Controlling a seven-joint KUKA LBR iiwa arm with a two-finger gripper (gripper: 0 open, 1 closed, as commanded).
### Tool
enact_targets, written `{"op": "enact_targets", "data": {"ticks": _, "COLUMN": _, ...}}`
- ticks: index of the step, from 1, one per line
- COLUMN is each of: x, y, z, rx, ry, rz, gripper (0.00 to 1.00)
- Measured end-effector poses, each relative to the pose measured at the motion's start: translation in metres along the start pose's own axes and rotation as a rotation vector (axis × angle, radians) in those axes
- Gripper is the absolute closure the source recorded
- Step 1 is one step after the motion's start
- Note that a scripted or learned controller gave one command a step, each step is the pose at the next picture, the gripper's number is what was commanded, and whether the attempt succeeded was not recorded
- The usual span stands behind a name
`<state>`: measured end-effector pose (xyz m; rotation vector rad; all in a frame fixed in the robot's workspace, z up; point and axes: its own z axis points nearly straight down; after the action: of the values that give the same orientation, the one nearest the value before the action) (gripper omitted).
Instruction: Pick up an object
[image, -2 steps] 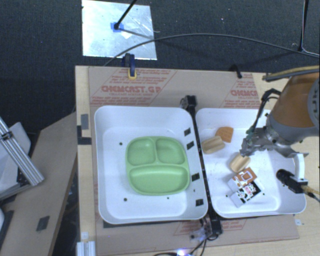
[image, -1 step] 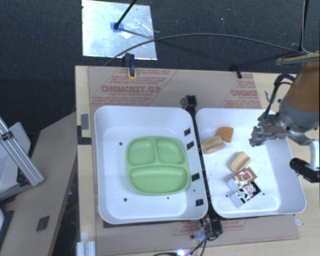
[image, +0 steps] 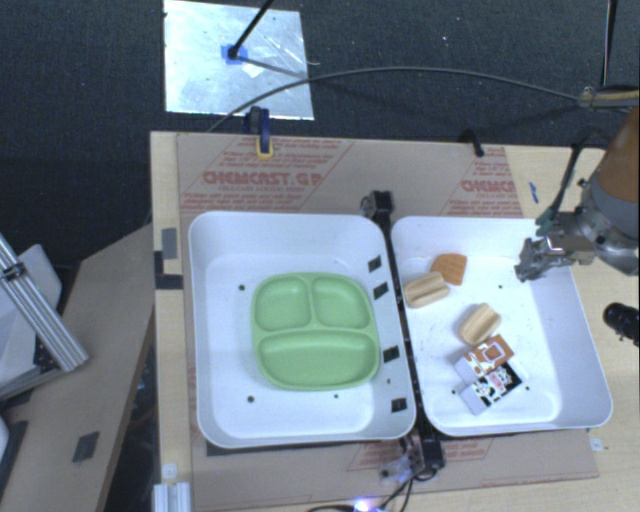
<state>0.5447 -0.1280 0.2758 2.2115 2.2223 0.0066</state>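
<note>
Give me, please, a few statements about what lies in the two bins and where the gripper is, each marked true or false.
1. The green divided plate lies in the left bin. True.
2. The gripper hangs over the left bin. False: it is above the right bin, near its upper right corner.
3. The right bin holds several small items, among them a tan bread roll. True.
4. The green plate carries a bread roll. False: its compartments hold nothing.
5. The small printed box lies nearer the front edge than the rolls. True.
</note>
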Motion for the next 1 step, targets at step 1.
{"op": "enact_targets", "data": {"ticks": 1, "x": -0.0001, "y": 0.0012, "z": -0.0194, "rx": 0.004, "ry": 0.001, "rz": 0.0, "gripper": 1.0}}
